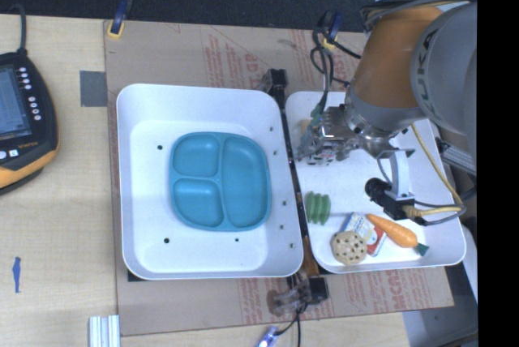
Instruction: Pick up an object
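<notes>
My gripper (318,144) hangs low over the upper left part of the right bin (454,256), close to the bin's left wall. Its metal fingers blur against the white floor. The arm's orange and grey body covers the bin's upper right. Nearer the front of that bin lie a green ribbed object (317,207), a round speckled cookie (348,247), a small red, white and blue packet (362,228) and an orange carrot (395,231). All of them lie apart from the gripper.
The left bin (138,175) holds a blue divided plate (220,180). A tablet-like pendant (20,118) lies on the bench at far left. Black clips (276,80) sit where the bins meet, at the back and front.
</notes>
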Motion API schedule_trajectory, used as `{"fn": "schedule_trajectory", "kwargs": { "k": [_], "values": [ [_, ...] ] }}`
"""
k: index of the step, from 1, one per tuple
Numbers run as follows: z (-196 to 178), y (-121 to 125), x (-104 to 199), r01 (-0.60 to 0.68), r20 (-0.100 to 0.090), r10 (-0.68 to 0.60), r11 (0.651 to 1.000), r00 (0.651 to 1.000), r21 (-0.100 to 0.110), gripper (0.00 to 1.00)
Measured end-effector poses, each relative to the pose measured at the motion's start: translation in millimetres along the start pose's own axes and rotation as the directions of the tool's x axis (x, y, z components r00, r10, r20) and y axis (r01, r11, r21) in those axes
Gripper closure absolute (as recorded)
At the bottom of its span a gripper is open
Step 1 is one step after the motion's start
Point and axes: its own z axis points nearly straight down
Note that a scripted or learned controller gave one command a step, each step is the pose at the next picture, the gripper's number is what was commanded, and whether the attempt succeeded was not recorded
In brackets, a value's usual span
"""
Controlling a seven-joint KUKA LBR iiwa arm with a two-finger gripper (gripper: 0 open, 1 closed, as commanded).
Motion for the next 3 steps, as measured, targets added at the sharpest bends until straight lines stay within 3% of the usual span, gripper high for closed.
{"fn": "schedule_trajectory", "kwargs": {
  "k": [1, 2, 3],
  "values": [
    [-84, -2, 45, 0.0, 0.0, 0.0, 1.0, 1.0, 0.0, 1.0],
    [-86, 46, -38, -0.003, 0.001, 0.003, 1.0, 1.0, 0.001, 1.0],
    [-40, 40, -74, -0.002, 0.002, 0.002, 1.0, 1.0, 0.002, 1.0]
  ]
}}
